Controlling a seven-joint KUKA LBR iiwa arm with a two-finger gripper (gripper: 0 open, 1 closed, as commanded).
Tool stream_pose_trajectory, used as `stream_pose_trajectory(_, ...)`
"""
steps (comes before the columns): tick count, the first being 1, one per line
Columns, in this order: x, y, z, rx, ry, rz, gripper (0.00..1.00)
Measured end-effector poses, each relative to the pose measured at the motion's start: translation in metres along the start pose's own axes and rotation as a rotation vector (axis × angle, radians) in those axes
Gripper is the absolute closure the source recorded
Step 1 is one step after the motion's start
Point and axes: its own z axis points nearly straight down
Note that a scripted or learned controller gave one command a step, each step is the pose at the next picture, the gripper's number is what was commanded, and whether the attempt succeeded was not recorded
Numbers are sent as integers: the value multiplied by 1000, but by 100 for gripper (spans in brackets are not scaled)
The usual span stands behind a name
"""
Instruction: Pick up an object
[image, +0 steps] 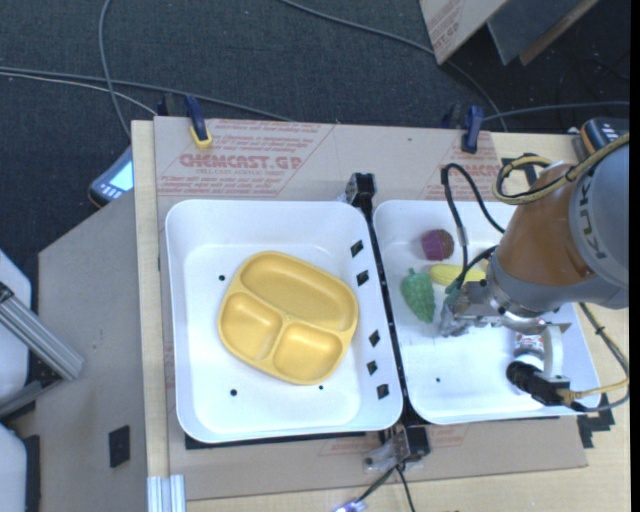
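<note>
**Arm low over the right bin, beside three small objects**

Three small objects sit in the far left part of the right bin (480, 400). A green leafy-looking piece (419, 294) lies nearest the divider between the bins. A round dark purple piece (436, 243) sits farther back, apart from the green one. A yellow piece (448, 273) lies between them and slightly right, partly covered by the arm. All three rest on the bin floor.

The gripper (455, 318) is low in this bin, just right of the green piece and just in front of the yellow one. Its dark metal parts are seen from above and the wrist hides much of it. Whether its fingers are apart or closed cannot be told, and nothing can be seen held between them.

The grey arm (600, 240) with its orange band (540, 235) comes in from the right and covers much of the right side of the bin. A black cable (470, 195) loops over the far part of the bin toward the wrist.

The left bin (190, 330) holds a yellow plate (288, 316) with three sections, lying flat near its middle. Both bins rest on a brown board (260, 155) with red printing, held at the far edge by two clamps (198, 128). Dark carpet (250, 60) lies beyond the board.
</note>
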Motion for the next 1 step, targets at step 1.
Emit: stream_pose_trajectory(1, 5, 10, -58, -6, -3, -4, 100)
